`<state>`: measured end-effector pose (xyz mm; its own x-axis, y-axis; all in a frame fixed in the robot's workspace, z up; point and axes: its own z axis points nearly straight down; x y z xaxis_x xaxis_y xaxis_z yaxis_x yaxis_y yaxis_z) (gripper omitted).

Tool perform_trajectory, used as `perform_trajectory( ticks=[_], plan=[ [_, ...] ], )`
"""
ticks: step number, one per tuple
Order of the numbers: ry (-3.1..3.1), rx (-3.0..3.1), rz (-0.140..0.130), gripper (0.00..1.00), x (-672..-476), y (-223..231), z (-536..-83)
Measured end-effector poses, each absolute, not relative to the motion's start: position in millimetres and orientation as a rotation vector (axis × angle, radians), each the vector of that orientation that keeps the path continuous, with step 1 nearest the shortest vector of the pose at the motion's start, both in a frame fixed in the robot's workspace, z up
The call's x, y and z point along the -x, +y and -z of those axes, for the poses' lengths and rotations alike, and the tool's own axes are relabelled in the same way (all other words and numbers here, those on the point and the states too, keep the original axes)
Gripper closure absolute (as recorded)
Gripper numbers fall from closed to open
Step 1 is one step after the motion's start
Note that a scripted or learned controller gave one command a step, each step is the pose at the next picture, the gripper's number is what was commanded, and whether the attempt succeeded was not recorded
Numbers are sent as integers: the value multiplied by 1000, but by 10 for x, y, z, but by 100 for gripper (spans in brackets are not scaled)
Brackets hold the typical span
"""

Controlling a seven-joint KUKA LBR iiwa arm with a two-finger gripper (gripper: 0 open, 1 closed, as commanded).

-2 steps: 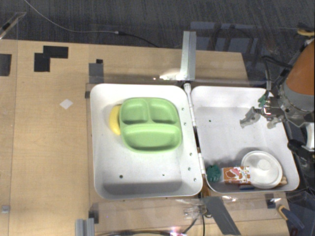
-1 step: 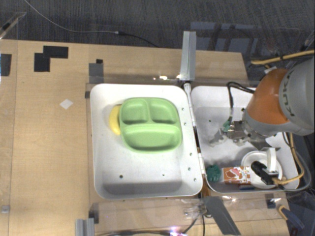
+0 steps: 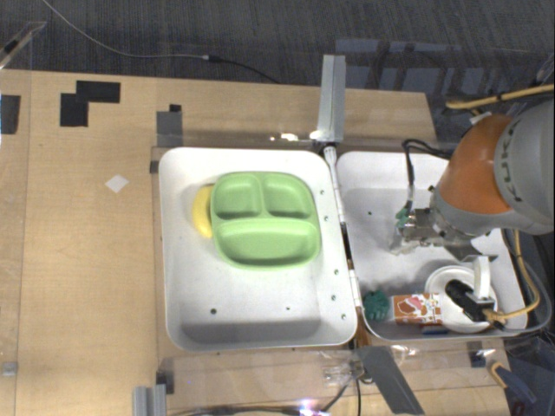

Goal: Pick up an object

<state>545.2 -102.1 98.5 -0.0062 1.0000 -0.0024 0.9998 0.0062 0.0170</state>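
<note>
**Claw low over bare bin floor, objects off to one side**

The grey arm with the orange band reaches into the right-hand shallow white bin. Its claw sits low over a bare patch of the bin floor. At this slant I cannot tell how far open the claw is, and nothing shows in its hold.

The nearest candidates lie along that bin's near edge, apart from the claw. They are a small red-and-white printed carton, a small dark green lump just beside it in the corner, and a white round bowl-like thing, partly hidden by the robot.

The left-hand white bin holds a light green plastic divided plate. A yellow curved thing peeks out from under the plate's left rim.

The main risk, as I judge it, is a close on nothing, since no object lies under the claw where it stands. If it moves toward the near edge, the carton and the green lump sit tight against the wall and each other. A descent there could strike the rim, nudge one object into the other, or catch two at once. The carton lies flat, so a grip may slide off it.

The bins rest on a pale wooden worktop marked with black tape patches. Beyond it lies dark carpet, crossed by a thin cable.
</note>
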Motion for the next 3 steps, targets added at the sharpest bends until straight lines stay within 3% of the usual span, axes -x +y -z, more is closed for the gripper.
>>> perform_trajectory(
  ticks=[1, 2, 3],
  plan=[
    [2219, -2205, -16, 0, -5451, -1021, -984],
    [2215, -2215, -9, 0, -5766, -828, -877],
    [2399, -2013, -4, 0, -5502, -1816, -873]
  ],
)
